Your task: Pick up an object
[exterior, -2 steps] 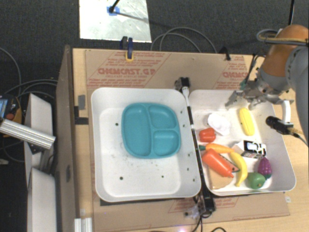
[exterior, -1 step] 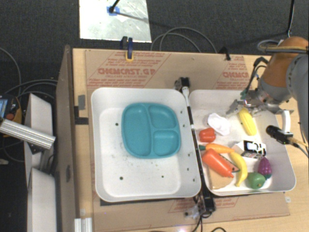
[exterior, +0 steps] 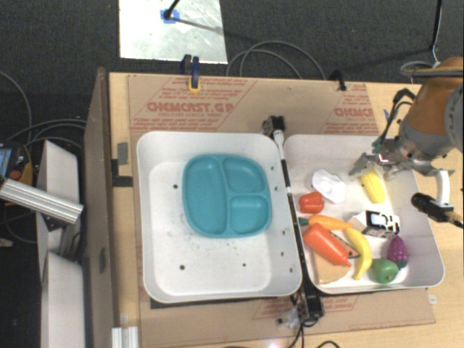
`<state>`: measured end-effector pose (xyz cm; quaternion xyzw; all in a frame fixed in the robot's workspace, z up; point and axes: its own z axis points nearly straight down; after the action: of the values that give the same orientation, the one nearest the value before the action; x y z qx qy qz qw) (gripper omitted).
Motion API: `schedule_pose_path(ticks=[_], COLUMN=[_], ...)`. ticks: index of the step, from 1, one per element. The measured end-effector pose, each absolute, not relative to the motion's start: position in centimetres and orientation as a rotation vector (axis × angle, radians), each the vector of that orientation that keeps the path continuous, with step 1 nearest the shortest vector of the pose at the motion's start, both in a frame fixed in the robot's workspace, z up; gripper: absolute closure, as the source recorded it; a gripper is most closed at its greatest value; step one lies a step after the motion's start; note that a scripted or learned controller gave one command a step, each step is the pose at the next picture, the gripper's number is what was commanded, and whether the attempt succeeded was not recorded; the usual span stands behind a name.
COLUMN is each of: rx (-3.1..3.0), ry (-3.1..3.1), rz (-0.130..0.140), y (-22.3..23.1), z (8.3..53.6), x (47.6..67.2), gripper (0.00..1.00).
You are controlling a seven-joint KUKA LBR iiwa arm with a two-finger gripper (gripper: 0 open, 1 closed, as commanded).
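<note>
While hovering over the right bin [exterior: 319, 151], gripper [exterior: 378, 162] parked directly above the toy corn cob [exterior: 373, 187], fingers spread apart and clamped on nothing. Below the corn: toy car [exterior: 380, 222], banana [exterior: 360, 251], carrot [exterior: 328, 243], grapes [exterior: 396, 250]. Left of the corn: crumpled white wrapper [exterior: 330, 185], red tomato [exterior: 311, 202]. Likely trouble: rounded cob rolling out of a closing pinch, or squirting toward the wrapper if caught off-centre.
</note>
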<state>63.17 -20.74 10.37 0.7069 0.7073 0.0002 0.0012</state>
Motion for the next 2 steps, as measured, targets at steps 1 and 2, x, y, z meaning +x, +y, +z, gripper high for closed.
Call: schedule_pose_path(ticks=[1, 2], rx=[2.219, 2.215], ry=[2.222, 2.220], rz=[0.000, 0.005], y=[-20.6, -20.6], z=[9.2, 10.4], x=[62.0, 62.2], gripper=[0.00, 1.00])
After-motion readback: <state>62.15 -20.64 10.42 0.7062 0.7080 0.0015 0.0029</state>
